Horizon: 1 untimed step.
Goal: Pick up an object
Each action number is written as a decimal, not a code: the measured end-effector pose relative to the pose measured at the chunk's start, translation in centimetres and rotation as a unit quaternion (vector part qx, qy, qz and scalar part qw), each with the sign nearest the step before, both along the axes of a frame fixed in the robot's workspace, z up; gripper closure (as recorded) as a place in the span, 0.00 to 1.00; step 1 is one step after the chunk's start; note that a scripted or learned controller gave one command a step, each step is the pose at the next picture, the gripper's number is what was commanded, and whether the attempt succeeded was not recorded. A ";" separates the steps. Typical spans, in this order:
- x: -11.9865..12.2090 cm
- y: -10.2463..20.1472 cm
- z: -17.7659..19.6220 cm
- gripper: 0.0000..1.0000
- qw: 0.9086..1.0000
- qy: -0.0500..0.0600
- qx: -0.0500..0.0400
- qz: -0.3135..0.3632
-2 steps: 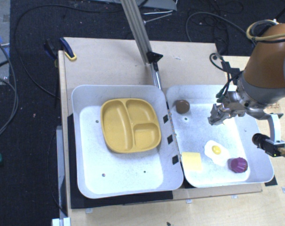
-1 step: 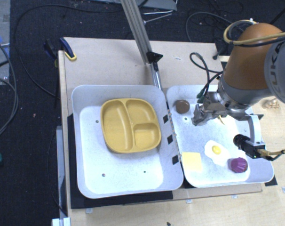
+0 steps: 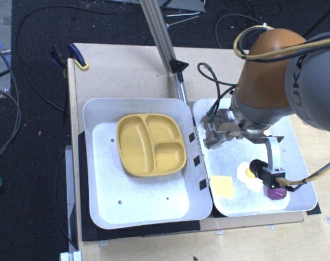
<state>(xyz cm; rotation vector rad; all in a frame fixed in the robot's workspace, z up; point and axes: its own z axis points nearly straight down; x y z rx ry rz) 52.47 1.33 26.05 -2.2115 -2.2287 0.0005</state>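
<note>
Bulking large over the right bin (image 3: 301, 162), the grey arm (image 3: 312, 91) with its orange band (image 3: 274, 64) comes in from the right, its wrist slung low above the bin floor; dark letters run along the grey casing near the edge of the view, cut off and not readable. Its gripper (image 3: 213, 137) hangs near the bin's left wall, over bare white floor. Toward the bin's front lie the pickable things: a flat pale-yellow square (image 3: 223, 186), like a slice of cheese; just right of it a white fried-egg shape (image 3: 245, 176) with a yellow yolk; and at the front right a small purple object (image 3: 276, 193), partly covered by a dark fitting, so its form is unclear. None of them is between the fingers. Beside it, the left bin (image 3: 99, 162) holds a mustard-yellow divided plate (image 3: 151, 144) with three compartments, lying flat and slightly turned. Both bins sit on a light wooden bench (image 3: 116, 69), where a blue-and-yellow clamp (image 3: 78, 57) sits by the far left corner. A silver pole (image 3: 159, 31) slants up from between the bins. Black cables (image 3: 29, 75) trail across the dark floor beyond.
</note>
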 end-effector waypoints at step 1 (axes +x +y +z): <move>-1.9 4.2 -0.8 1.00 1.000 0.001 0.000 0.000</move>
